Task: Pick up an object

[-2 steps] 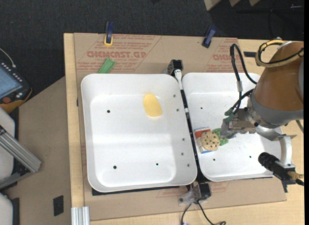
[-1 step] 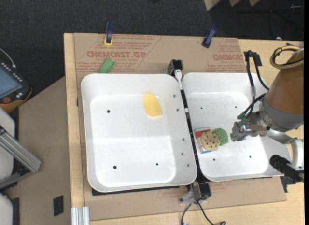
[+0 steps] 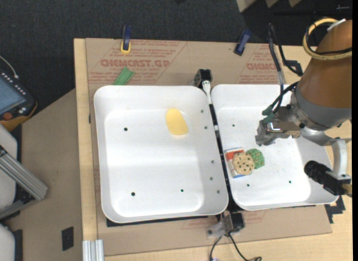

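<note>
A grey arm's gripper (image 3: 268,133) hangs over the right bin (image 3: 296,192); whether it is spread or closed, I cannot tell. Just below it, near the bin's left wall, lies a small cluster: a round cookie-like piece (image 3: 243,164) touching a green lump (image 3: 255,155). They look light and perhaps crumbly, best pinched across the middle. A yellow oval (image 3: 177,122) lies in the left bin (image 3: 128,170).

From my console the light is even and fairly bright, coming from overhead. The two white bins (image 3: 151,187) wash out near pure white, with soft grey shading along their lower walls. I see faint shadows only. The dark floor at upper left loses detail; overall sharpness is modest, slightly soft.
</note>
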Motion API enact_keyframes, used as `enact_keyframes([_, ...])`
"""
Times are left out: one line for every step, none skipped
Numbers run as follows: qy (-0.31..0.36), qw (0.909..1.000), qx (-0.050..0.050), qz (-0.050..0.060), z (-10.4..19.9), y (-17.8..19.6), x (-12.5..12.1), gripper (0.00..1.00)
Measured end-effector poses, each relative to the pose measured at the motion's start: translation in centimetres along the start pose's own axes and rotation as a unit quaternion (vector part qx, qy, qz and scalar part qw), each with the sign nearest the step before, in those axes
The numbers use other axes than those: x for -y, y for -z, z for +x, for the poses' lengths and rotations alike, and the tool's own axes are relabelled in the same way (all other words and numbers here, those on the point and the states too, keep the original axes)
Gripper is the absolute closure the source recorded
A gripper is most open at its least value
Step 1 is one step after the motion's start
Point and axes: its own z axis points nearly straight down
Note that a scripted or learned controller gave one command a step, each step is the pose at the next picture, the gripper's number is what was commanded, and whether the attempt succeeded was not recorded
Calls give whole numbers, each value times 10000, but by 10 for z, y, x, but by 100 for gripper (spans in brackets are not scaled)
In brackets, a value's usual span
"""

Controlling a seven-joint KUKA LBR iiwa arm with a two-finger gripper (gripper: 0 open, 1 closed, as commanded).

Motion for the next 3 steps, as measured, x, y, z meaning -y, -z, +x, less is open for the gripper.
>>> enact_keyframes([-79,9999,10,101,-55,-80,5,100])
enact_keyframes([-15,10000,8,2,-9,11,0,100])
enact_keyframes([-65,9999,4,94,-31,-54,4,100])
